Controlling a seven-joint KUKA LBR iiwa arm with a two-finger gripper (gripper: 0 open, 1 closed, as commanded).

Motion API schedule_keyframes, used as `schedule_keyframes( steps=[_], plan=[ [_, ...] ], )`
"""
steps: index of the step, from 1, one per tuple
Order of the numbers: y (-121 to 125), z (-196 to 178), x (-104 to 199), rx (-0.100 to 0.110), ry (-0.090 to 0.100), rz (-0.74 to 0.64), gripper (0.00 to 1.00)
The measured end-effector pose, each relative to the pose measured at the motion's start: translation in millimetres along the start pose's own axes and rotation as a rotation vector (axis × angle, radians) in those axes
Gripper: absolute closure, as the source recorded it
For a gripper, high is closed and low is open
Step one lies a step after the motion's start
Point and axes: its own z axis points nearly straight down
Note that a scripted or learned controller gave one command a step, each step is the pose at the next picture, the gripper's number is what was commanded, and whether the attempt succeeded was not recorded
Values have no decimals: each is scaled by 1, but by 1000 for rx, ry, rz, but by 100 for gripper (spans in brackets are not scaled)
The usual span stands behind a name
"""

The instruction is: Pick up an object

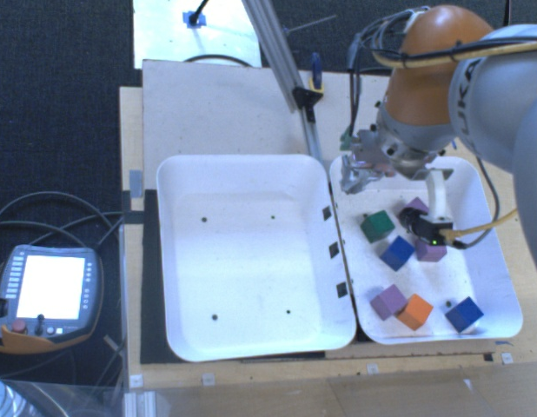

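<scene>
Gripper (356, 177) hangs over the far left corner of the right bin (505, 313); whether it is apart or together cannot be told. Nearest it, a green cube (378, 226) rests on the bin floor, then a blue cube (396, 253), with a purple cube (389, 301) touching an orange cube (415, 311) by the near rim.

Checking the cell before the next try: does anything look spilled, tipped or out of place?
Nothing stands out. The green block, orange block and the other blocks sit inside the right bin, none over its rim. The gripper hangs above that bin's far left corner.
</scene>
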Motion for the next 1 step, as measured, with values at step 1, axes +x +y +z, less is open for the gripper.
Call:
schedule_keyframes(
  steps=[1],
  plan=[
    [-13,13,54,1,-1,1,100]
  ],
)
